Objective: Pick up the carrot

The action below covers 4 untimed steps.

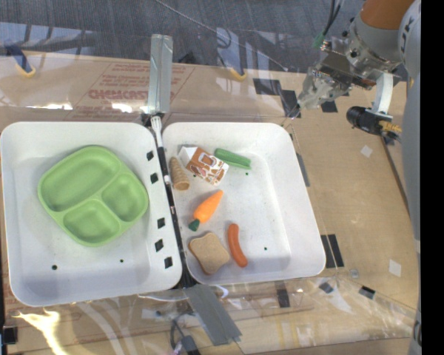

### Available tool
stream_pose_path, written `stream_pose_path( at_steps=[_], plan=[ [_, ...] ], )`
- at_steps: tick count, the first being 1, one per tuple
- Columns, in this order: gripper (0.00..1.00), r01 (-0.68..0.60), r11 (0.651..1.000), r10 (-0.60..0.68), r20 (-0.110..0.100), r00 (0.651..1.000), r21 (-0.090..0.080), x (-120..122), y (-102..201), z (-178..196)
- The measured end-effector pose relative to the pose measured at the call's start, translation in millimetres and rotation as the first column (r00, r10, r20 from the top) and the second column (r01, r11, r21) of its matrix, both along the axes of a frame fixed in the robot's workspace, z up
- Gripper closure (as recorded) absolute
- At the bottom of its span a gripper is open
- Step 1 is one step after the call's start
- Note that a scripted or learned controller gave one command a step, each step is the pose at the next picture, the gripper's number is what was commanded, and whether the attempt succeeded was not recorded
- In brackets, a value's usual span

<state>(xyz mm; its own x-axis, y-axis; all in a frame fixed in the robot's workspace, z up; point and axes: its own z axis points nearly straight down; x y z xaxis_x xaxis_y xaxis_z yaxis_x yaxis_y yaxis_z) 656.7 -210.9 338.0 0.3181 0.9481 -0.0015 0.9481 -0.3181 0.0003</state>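
your claw (pixel 302 103) hovers beyond the right white bin's (pixel 300 198) far corner; i cannot tell its grip. the small orange carrot (pixel 208 208) lies mid-bin.

arm (pixel 388 6) cut off top right, tool (pixel 311 95) blurred

The bench (pixel 355 191) has a brown cardboard-like top with strips of dark tape stuck here and there. Two shallow white bins sit directly on it, side by side and touching along their inner edges. The left bin (pixel 22 272) lies toward nine o'clock, the right bin (pixel 281 220) near the centre. A grey bar (pixel 160 72) lies at twelve o'clock, above the seam between the bins.
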Motion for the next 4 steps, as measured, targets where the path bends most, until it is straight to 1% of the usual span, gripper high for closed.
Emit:
stream_pose_path(
  at_steps=[1, 2, 3, 4],
  plan=[
    [1.0, -0.043, 0.999, 0.043, -0.006, 0.999, 0.003, -61, 10, -40],
    [1.0, -0.372, 0.928, 0.372, -0.004, 0.928, 0.004, -42, 13, -75],
    [1.0, 0.242, 0.97, -0.242, -0.002, 0.97, 0.001, -13, 0, -89],
    [1.0, 0.526, 0.85, -0.526, -0.007, 0.85, 0.0, -24, 9, -92]
  ],
)
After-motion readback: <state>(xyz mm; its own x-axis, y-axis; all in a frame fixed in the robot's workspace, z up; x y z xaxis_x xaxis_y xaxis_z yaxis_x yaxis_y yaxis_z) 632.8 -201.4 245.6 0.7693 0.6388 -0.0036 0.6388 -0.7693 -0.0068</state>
